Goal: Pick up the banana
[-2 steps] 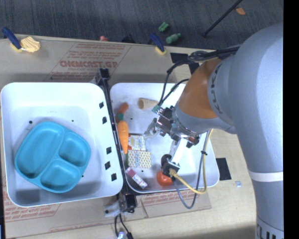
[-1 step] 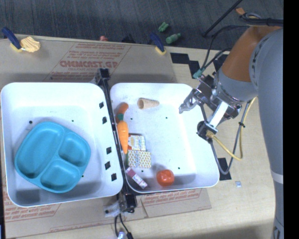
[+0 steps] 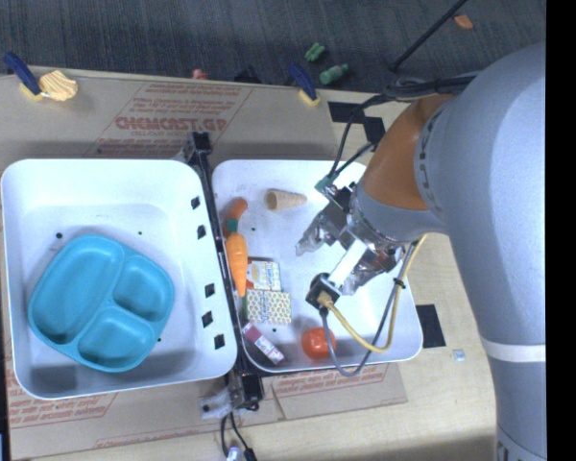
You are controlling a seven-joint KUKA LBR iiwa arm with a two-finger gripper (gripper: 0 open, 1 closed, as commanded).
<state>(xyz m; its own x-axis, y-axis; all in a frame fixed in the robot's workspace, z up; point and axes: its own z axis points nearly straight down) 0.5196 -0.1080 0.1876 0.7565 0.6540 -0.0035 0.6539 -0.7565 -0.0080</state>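
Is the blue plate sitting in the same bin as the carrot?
No, the blue plate lies in the left bin, while the carrot lies in the right bin.

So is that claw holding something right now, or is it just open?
Claw: it sits over the right bin, but from this angle it cannot be told whether it is open, closed or holding anything.
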